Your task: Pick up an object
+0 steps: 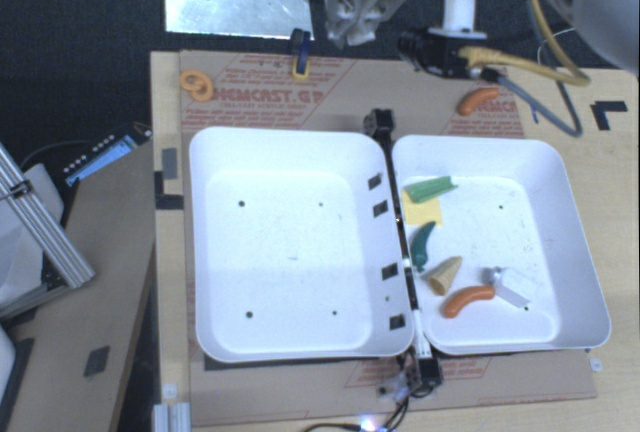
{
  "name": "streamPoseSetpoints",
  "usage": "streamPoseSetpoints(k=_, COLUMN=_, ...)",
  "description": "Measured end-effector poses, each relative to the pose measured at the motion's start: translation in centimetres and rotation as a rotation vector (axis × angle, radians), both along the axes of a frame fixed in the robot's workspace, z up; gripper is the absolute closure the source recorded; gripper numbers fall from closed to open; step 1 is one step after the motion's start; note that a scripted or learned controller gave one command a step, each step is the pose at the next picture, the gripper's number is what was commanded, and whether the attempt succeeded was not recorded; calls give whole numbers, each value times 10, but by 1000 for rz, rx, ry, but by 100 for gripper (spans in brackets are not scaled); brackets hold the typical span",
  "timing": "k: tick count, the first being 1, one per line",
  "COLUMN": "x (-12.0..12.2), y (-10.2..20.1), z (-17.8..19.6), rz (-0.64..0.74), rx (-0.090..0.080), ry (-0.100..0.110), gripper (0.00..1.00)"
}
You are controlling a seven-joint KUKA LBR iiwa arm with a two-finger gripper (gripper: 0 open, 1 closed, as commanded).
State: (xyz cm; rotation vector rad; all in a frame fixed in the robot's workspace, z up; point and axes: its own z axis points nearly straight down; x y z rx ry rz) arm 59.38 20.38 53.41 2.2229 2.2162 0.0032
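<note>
My gripper [356, 18] hangs high at the back of the bench, beyond both bins and well away from every object. The right bin [560, 220] holds several small items near its left side: a light green piece [430, 188], a yellow square [421, 211], a dark green curved piece [422, 242], a tan cone [446, 273], an orange sausage [467, 300] and a grey metal piece [507, 286]. I see nothing carried by the gripper.
The left bin [215, 220] sits beside the right one, with a black hinge strip [392, 220] between them. On the cardboard behind the bins lie an orange ring [197, 85], a yellow and blue clip [300, 55] and another orange sausage [478, 101]. Cables trail at the back right.
</note>
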Motion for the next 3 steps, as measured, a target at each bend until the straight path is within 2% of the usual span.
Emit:
streamPoseSetpoints(k=1, x=-36, y=30, z=-249, rz=7, rx=-4, ry=18, gripper=100)
streamPoseSetpoints(k=2, x=-63, y=31, z=-139, rz=8, rx=5, ry=-4, gripper=100)
streamPoseSetpoints(k=3, x=-85, y=28, z=2, rz=9, rx=9, ry=-13, gripper=100)
